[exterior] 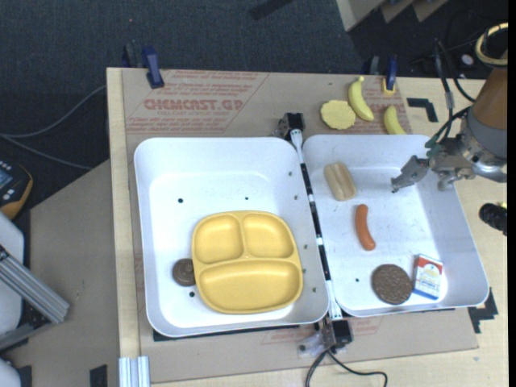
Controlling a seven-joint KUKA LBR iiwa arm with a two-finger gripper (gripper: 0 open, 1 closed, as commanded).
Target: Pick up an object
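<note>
1. Hovered over the right bin (463, 216) near its far right corner: tool (422, 173), fingers apart, holding nothing.
2. Lay in that bin: bread roll (340, 181), sausage (365, 226), brown cookie (392, 284), small carton (428, 277).
3. Sat in the left bin (161, 184): yellow divided plate (244, 261).
</note>
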